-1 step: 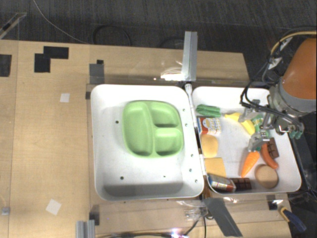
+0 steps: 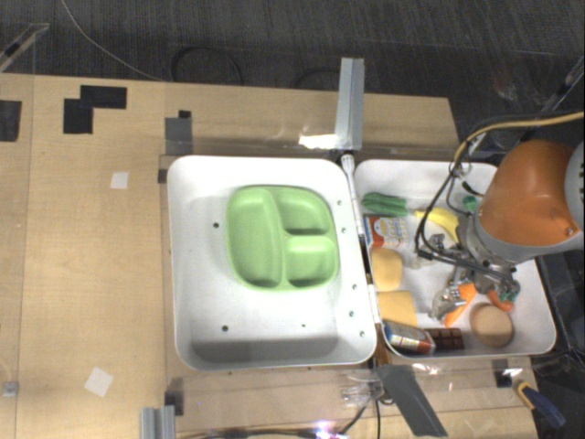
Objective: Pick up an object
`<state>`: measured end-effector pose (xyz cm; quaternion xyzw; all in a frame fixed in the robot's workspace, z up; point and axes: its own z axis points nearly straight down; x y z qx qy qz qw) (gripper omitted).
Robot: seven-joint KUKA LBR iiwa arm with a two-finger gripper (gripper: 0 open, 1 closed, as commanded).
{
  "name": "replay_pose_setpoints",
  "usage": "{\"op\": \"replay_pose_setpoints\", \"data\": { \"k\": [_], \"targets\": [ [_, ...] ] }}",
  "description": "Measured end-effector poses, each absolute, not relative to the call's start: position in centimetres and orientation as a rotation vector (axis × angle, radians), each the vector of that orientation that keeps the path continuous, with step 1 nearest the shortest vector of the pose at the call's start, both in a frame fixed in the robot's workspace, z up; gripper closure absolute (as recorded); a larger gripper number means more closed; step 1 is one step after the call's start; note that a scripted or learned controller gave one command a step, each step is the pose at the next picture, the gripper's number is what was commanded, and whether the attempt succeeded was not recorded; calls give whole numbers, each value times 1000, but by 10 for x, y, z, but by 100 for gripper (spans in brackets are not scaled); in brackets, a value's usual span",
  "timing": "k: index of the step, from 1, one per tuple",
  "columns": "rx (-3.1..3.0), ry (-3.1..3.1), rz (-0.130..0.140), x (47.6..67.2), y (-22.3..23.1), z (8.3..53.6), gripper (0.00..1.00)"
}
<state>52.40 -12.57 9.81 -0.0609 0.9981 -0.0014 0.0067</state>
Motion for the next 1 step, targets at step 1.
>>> {"op": "replay_pose_setpoints", "data": {
  "k": [1],
  "targets": [
    [-202,3116,-6,526,-124,109,100]
  ]
}}
